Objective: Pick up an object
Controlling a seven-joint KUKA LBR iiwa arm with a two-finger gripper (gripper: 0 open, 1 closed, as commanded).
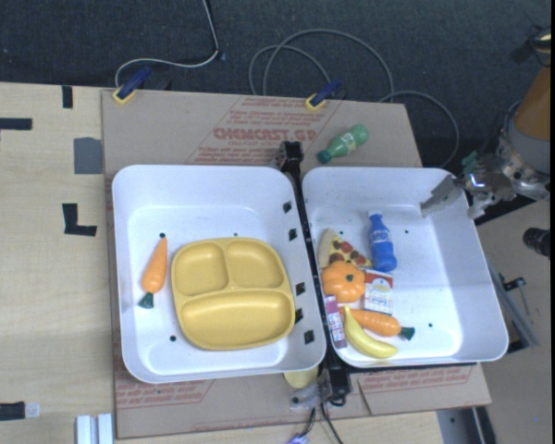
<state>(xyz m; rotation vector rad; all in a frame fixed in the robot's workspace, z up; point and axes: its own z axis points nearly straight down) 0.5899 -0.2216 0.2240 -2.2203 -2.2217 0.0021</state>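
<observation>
Seen from above, slanted: hand (462,192) at the right bin's (486,276) far right corner, over the rim, grasping nothing; released or clenched, impossible to tell at this size. Likely poised high there to keep clear before a descent. Candidates for picking heaped against that bin's left wall: blue bottle (381,241) standing apart toward the middle, pizza slice (337,246), orange pumpkin (343,283) touching a small box (378,294), carrot (381,323) lying across a banana (366,339). Bottle probably easiest, being free of neighbours. In the left bin (129,202): yellow tray (233,292) and a second carrot (154,265) beside it. Green bottle (343,142) out on the desk (37,276), beyond both bins.
</observation>
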